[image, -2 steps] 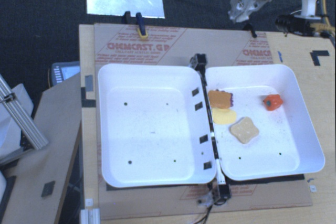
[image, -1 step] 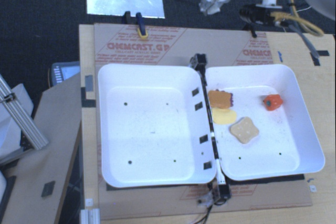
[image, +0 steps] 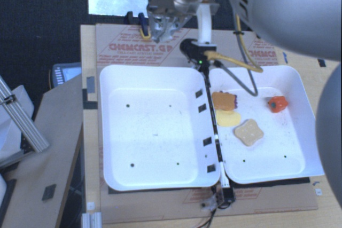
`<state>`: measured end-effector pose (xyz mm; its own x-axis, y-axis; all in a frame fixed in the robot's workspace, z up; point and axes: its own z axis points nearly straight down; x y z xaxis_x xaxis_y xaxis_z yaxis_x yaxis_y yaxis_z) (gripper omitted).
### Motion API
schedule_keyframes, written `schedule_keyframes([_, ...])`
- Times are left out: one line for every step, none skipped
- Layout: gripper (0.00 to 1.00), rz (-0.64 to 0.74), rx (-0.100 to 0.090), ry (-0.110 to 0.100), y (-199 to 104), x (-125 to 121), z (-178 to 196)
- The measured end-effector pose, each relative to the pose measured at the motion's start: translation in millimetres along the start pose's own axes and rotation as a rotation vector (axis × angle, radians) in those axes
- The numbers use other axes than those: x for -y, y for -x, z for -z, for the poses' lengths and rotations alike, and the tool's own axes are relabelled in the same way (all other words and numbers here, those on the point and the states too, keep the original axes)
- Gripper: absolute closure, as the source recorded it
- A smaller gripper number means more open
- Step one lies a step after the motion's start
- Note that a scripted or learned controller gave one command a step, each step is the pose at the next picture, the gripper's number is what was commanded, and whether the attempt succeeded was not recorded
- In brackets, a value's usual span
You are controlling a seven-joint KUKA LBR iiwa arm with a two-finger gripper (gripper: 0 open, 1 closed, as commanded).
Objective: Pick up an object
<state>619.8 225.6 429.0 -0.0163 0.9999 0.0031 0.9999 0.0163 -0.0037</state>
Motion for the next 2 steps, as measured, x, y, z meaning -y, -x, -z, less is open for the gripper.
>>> schedule_keyframes([1.00, -0.009, -0.002, 0.015, -9.5, -15.0, 94.1])
schedule_keyframes([1.00, -0.012, 0.002, 0.008, -8.0, -38.2, 107.2])
